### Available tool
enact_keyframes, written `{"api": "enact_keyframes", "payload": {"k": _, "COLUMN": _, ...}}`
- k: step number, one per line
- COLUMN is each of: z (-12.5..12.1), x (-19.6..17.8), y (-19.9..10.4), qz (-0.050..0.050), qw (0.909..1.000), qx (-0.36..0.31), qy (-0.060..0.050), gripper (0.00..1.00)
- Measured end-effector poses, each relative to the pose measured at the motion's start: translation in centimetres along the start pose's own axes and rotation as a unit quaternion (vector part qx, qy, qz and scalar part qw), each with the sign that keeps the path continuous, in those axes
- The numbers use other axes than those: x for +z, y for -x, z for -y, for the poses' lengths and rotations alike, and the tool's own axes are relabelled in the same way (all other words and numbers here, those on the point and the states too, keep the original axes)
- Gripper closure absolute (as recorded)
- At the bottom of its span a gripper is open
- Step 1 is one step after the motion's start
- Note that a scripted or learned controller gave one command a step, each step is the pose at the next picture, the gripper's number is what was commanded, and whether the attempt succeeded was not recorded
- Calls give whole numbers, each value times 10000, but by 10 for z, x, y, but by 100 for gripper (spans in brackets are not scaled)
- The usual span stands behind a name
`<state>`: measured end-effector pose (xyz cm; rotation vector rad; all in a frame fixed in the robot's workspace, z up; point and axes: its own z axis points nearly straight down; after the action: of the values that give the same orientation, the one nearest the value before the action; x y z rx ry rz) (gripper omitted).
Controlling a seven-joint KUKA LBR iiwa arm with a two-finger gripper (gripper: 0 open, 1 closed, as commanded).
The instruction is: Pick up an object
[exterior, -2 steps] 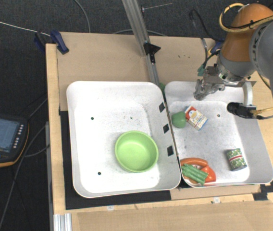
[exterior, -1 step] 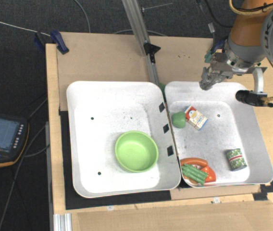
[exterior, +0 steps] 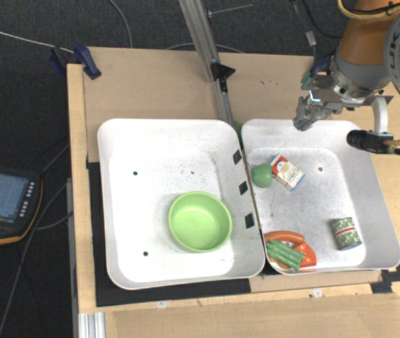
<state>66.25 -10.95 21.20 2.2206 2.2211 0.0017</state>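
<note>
Gripper (exterior: 304, 120) hovers upper right, above the right bin's (exterior: 369, 189) far rim.
Finger state unclear; it should descend squarely over the small carton (exterior: 286, 172).

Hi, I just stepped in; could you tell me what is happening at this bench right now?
A KUKA arm is set to pick up an object from the bins. Its gripper hangs over the far rim of the right bin, holding nothing that I can see. That bin contains a green ball, a small red and white carton, a green can and a plate of toy vegetables. The left bin holds a green bowl. Nothing appears picked yet.
</note>
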Motion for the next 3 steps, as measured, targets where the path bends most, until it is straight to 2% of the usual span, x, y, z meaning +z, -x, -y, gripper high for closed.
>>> {"api": "enact_keyframes", "payload": {"k": 2, "z": 12, "x": -29, "y": -104, "qz": -7, "qw": 10000, "qx": -22, "qy": 0, "gripper": 100}}
{"api": "enact_keyframes", "payload": {"k": 3, "z": 18, "x": -19, "y": -150, "qz": -5, "qw": 10000, "qx": -16, "qy": -7, "gripper": 100}}
